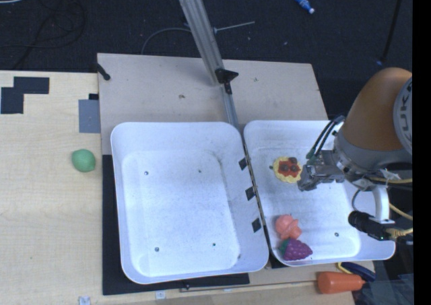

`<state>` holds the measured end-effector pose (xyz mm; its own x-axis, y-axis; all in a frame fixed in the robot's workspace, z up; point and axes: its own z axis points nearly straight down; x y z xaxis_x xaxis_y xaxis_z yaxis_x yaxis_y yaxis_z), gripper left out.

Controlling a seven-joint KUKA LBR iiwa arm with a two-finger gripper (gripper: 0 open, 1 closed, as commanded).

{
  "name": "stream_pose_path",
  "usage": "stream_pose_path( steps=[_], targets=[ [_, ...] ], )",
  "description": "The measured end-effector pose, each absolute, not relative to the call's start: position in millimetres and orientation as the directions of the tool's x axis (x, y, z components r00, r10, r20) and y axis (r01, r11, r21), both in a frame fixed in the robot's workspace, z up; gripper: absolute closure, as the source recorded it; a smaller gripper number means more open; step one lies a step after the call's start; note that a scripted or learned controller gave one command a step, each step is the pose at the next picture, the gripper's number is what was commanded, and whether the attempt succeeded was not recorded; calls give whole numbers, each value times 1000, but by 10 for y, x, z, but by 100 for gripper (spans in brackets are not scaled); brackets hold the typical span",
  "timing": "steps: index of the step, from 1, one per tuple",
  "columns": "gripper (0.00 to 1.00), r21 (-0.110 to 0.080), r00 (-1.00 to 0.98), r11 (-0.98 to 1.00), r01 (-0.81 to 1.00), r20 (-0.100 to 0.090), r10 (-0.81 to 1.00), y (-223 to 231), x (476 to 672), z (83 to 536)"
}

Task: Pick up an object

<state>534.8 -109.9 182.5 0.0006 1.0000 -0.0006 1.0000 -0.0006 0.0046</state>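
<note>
The right bin (330, 139) holds three toys: a yellow and red piece (287, 169) near its middle left, a pink piece (288, 226) toward the front, and a purple grape bunch (296, 250) at the front edge. My gripper (308, 181) hangs low in this bin, just right of the yellow and red piece and close to touching it. The wrist and cables above hide the fingertips.
The left bin (128, 137) lies beside the right one. A green ball (83, 160) rests on the bench at far left. An orange object (340, 282) lies in front of the right bin. A metal post (205, 34) leans behind the bins.
</note>
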Motion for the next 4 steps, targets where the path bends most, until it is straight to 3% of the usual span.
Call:
stream_pose_path(
  steps=[1,2,4],
  targets=[
    [100,4,2,-2,1000,-1,1000,-1179,5281,2335],
    [100,1,1,-1,1000,0,1000,-1185,5284,2543],
    [100,-1,-3,3,1000,1,1000,-215,5594,2480]
  ],
)
